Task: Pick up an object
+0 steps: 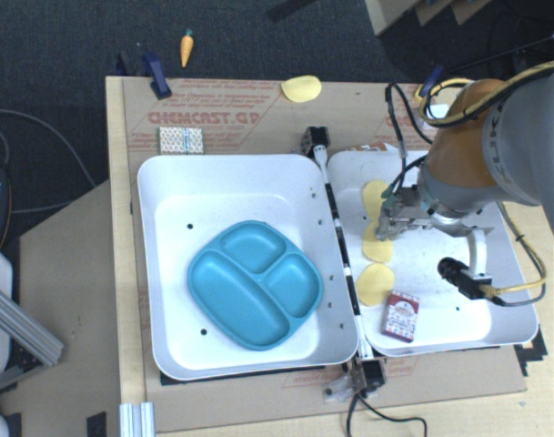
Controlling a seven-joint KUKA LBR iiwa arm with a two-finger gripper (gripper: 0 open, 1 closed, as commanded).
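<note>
Taking the right bin (508,321) as our landmark, we find a small red-and-white box (400,317) nearest the camera, by the bin's front-left corner. Just beyond it lie yellow, chip-like pieces: one (375,283) near the left wall, another (377,249) past it, and a third (375,196) farther back. We locate the gripper (392,223) over the bin's middle, low among these yellow pieces; we cannot tell its opening or whether it touches or holds anything. Left of the landmark, the other bin (167,185) holds a blue divided tray (254,283).
</note>
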